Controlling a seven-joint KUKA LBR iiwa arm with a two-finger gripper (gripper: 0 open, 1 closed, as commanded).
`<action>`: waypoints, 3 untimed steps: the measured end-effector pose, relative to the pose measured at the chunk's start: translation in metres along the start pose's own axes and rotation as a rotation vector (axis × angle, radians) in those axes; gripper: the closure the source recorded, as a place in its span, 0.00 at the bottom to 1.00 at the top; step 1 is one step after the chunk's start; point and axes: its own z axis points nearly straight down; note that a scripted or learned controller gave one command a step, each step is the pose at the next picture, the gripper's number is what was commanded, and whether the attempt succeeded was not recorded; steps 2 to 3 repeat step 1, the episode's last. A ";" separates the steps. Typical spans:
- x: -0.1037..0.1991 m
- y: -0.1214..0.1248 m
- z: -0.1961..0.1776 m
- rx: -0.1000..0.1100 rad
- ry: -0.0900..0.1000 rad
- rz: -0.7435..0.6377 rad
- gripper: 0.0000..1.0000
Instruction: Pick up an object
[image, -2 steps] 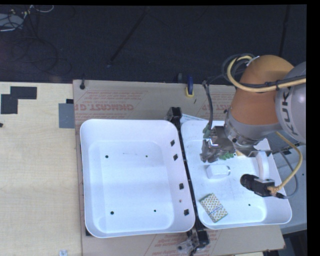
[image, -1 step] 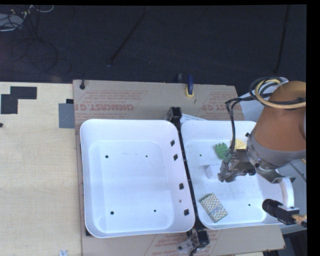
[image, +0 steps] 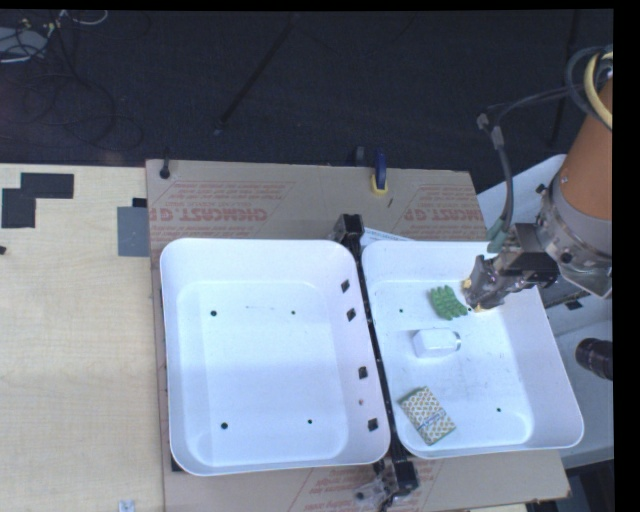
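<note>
Three objects lie in the right bin (image: 540, 400). A small green knobbly piece (image: 446, 302) sits near the bin's upper middle. Below it rests a white rounded block (image: 436, 342). A patterned green-and-tan packet (image: 428, 415) lies near the bin's front edge. My gripper (image: 479, 292) hangs just right of the green piece, close to touching it, at the end of the grey arm with the orange band (image: 590, 150). From this angle its tip is dark and blurred.
The left bin (image: 180, 300) stands beside the right one, joined by a black clip strip (image: 362, 340). Both rest on a cardboard sheet (image: 260, 205). Cables (image: 505, 170) hang by the arm at the right.
</note>
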 end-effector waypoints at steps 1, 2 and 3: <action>0.024 0.022 0.140 0.033 -0.001 0.002 1.00; 0.024 0.022 0.140 0.033 -0.001 0.002 1.00; 0.024 0.022 0.140 0.033 -0.001 0.002 1.00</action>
